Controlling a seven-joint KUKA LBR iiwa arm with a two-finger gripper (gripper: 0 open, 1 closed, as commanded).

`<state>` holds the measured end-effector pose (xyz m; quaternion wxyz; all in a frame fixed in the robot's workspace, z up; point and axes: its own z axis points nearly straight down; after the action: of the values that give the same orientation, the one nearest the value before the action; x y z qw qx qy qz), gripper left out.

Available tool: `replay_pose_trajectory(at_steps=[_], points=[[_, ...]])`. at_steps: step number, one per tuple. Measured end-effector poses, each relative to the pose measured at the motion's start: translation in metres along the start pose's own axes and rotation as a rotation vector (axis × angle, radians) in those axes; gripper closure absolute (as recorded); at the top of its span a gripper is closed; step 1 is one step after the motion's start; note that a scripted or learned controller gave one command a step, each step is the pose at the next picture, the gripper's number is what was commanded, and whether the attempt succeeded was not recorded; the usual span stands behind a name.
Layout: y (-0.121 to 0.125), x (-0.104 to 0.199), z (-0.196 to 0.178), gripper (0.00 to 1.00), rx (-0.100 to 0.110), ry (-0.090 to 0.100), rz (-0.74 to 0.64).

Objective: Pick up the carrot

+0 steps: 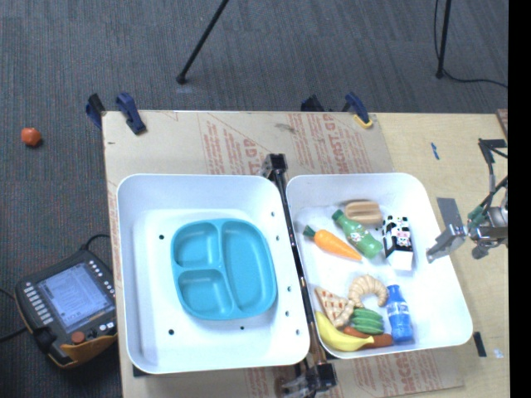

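Note:
The carrot (332, 241), orange with a green top, lies in the upper left part of the right bin (448, 322). It points down and right, next to a green bottle (358, 232). My gripper (444, 232) hangs at the right bin's right rim, well to the right of the carrot and apart from it. A black and white milk carton (399, 243) lies between the gripper and the carrot. Nothing is seen held in the gripper.
The right bin also holds a bread roll (362, 211), croissant (369, 288), waffle piece (332, 305), banana (344, 337), pea pod (365, 317) and blue bottle (398, 313). The left bin (133, 222) holds a blue divided plate (224, 268). A pendant (66, 305) lies at the left.

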<state>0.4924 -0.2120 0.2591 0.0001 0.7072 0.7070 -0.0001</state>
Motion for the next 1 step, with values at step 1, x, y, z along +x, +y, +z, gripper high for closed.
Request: replay_pose_trajectory(at_steps=[1], points=[[0.1232, 0.05, 0.0572, 0.0, 0.003, 0.002, 0.017]])
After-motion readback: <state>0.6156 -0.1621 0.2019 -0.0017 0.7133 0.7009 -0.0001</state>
